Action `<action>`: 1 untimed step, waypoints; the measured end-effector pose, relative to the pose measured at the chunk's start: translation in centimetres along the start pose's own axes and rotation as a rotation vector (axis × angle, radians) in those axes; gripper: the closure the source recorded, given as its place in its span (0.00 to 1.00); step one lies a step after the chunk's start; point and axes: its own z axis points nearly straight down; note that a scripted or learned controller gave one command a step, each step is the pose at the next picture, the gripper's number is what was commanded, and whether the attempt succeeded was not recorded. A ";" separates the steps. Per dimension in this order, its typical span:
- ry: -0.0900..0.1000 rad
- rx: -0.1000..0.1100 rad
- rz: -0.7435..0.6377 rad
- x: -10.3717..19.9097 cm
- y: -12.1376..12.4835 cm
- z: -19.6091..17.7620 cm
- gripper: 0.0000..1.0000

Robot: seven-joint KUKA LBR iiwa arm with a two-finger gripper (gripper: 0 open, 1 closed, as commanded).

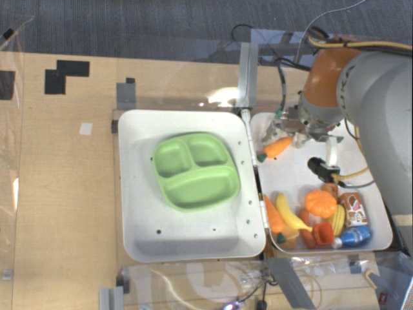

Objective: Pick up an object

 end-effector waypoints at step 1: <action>0.002 -0.009 -0.002 0.2 0.3 -1.4 1.00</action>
